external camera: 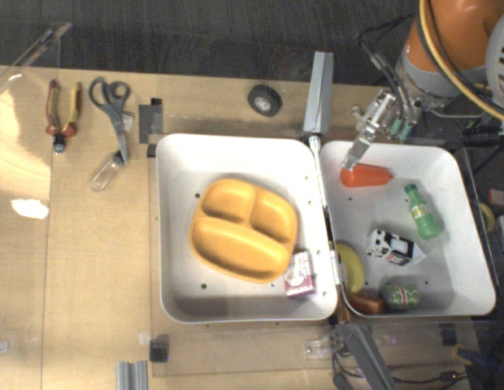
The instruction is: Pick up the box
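Note:
A small pink and white box (300, 274) lies in the left bin (179, 218), at its front right corner, touching the edge of a large yellow bread-shaped toy (245, 228). A black and white patterned carton (391, 248) lies in the middle of the right bin (467, 218). My gripper (358, 153) hangs over the back left corner of the right bin, its tip just above the left end of an orange carrot-like piece (367, 175). Nothing is seen held in it. It is far from the pink box, on the other side of the wall between the bins.
The right bin also holds a green bottle (422, 211), a banana (352, 267), a green can (401, 295) and a brown item (367, 303). On the bench to the left lie scissors (114, 112) and pliers (61, 114). A tape roll (264, 100) sits behind the bins.

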